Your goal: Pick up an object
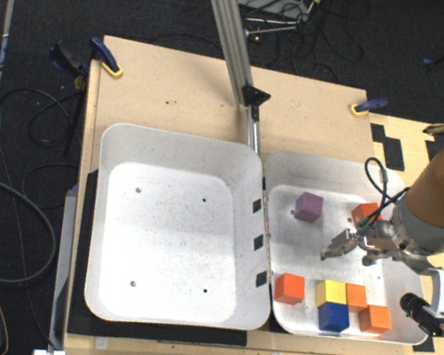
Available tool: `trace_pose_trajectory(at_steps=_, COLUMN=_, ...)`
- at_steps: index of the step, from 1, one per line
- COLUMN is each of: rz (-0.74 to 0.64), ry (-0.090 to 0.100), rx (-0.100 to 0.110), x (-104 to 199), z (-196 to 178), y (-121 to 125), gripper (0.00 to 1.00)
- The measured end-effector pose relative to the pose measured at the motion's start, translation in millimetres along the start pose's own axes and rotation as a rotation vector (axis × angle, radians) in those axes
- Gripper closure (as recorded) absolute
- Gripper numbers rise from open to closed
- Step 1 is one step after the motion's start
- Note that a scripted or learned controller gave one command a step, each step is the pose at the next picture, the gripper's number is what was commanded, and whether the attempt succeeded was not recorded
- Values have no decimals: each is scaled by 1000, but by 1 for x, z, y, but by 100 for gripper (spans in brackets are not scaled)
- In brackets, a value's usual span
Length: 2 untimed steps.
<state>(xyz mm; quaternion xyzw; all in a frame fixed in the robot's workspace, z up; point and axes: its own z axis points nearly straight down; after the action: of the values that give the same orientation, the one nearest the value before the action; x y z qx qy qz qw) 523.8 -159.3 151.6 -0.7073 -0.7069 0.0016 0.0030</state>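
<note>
Plywood bench (185,91), 2 shallow white plastic bins; right bin (335,172) holds the blocks. Two-finger gripper (343,245) hovers mid-bin, open or closed unclear. Small purple cube (308,206) sits at its 11 o'clock, apart from others. Likely light, rigid; pinch opposite flat faces.

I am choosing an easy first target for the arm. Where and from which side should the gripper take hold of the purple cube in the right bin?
Probably from straight above, closing on two opposite flat sides of the purple cube. It stands alone in the right bin, apart from the walls and other blocks, so the gripper has room on every side. It sits slightly turned, so the wrist should rotate to match its faces.
</note>
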Motion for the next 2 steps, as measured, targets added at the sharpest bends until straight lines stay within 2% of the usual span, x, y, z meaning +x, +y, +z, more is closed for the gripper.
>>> trace_pose_trajectory(at_steps=1, rz=0, ry=-1, rx=-2, x=1, z=54, y=-1, gripper=0)
trace_pose_trajectory(at_steps=2, rz=0, ry=-3, rx=-8, x=0, z=40, y=1, gripper=100)
